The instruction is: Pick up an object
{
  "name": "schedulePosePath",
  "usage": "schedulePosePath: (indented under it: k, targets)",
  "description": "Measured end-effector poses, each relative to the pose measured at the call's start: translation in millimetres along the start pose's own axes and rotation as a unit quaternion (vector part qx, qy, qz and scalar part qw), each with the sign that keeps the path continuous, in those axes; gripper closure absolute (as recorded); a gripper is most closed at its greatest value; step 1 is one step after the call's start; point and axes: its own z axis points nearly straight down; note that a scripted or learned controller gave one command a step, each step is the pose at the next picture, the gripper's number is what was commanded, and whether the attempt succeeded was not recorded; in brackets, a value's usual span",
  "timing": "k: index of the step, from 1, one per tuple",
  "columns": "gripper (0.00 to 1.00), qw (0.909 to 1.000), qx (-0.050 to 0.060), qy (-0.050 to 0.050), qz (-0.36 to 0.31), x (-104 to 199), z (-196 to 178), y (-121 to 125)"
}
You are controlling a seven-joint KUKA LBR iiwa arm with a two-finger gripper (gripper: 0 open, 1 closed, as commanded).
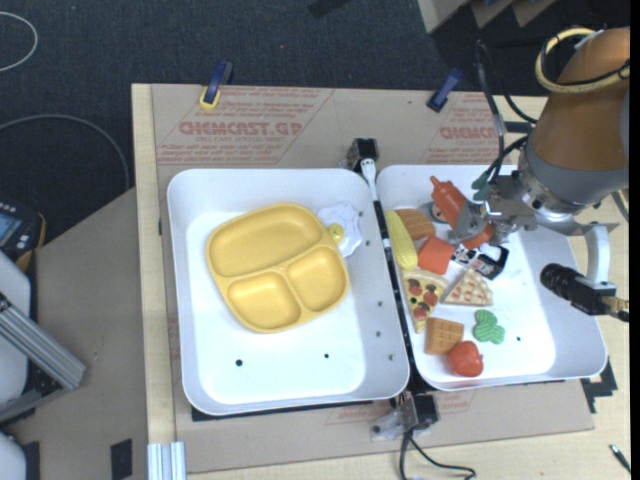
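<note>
Gripper (478, 230) of the grey arm (580, 148) is seen lowered into the right bin (570, 353), among a cluster of toy foods; whether it is apart, together or clamped on anything cannot be told. A red piece (447, 198) lies just beside it, toward the far rim. An orange-red block (435, 257) and a corn cob (401, 240) are placed to its left. Nearer the camera, a pizza slice (468, 290), a green piece (488, 327), a waffle-like piece (443, 335) and a red tomato (465, 359) are seen. Well to its left, a yellow divided plate (275, 278) rests in the left bin (215, 373) on the worktop (250, 118).
</note>
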Motion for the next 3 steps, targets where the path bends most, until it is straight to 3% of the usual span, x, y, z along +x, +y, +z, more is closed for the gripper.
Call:
schedulePosePath:
  k: [1, 2, 3]
  targets:
    - [1.00, 1.0000, 0.001, 0.000, 0.000, 24.5, 17.2, -48.0]
    - [1.00, 1.0000, -0.001, 0.000, 0.001, 26.2, 4.4, -65.2]
    - [1.00, 1.0000, -0.003, -0.001, 0.000, 21.5, 9.6, -48.1]
